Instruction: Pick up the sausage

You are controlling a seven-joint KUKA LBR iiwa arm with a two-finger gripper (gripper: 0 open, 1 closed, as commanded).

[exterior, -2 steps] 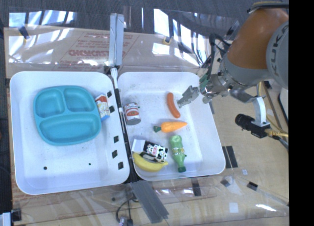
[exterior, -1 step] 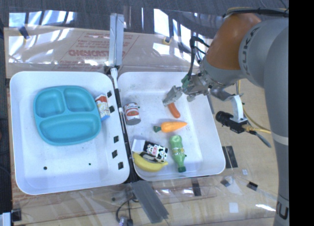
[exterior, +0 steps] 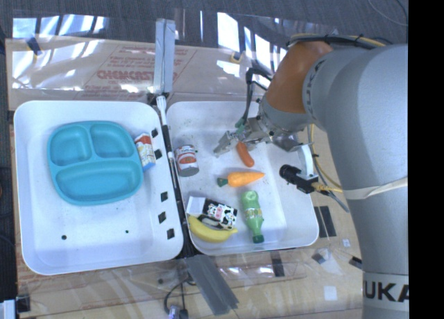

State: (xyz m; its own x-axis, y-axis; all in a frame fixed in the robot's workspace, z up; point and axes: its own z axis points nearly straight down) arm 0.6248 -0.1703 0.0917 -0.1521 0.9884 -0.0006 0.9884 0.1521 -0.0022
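Beside gripper (exterior: 232,141), sausage (exterior: 245,153) lies diagonally

Small orange-red sausage (exterior: 245,153) lies slanted on the right bin's floor (exterior: 208,120), upper middle

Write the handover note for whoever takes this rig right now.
Gripper: low in the right bin, at the sausage; finger state unreadable.
Sausage: lying in the right bin's upper middle, just above the carrot.
Nearby: can, green bottle, banana.
Left bin holds the blue tray.
Done: arm is at the sausage.
Left: confirm the grip and lift.
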